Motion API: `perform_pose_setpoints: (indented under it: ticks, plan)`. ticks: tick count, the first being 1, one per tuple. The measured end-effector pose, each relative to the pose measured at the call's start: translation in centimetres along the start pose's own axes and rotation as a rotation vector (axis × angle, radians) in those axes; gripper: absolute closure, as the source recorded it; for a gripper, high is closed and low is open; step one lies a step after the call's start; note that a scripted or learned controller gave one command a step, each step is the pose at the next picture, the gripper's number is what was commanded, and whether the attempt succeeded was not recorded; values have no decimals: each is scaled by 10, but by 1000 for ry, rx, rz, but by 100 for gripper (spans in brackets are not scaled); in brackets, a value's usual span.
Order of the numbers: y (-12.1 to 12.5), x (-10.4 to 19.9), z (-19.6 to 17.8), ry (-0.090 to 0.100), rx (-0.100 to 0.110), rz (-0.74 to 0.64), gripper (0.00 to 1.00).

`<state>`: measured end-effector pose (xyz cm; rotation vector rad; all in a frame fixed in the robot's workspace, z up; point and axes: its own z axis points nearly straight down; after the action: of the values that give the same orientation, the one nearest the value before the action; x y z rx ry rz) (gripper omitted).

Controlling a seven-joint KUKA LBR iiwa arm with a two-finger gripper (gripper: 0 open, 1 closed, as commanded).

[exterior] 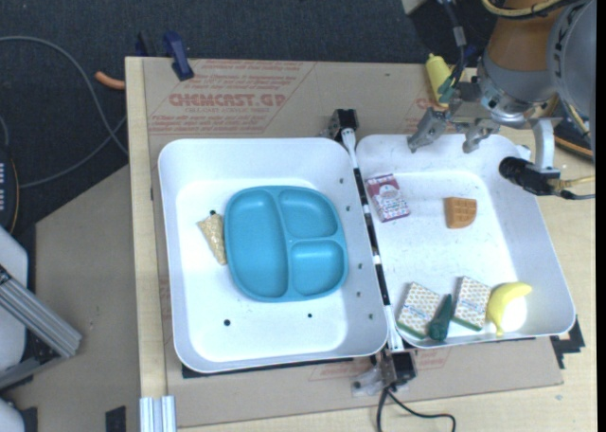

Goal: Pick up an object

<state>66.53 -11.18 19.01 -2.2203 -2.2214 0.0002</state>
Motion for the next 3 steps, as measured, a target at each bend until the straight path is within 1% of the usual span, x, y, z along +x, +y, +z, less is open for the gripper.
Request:
perform_pose_setpoints:
  ticks: [1,2,3]
  plan:
    - [-44,-46,43,-1,1,2,0]
    - [-64,-66,106,0,2,1,0]
    - [-63,-66,95,0,-2,1,100]
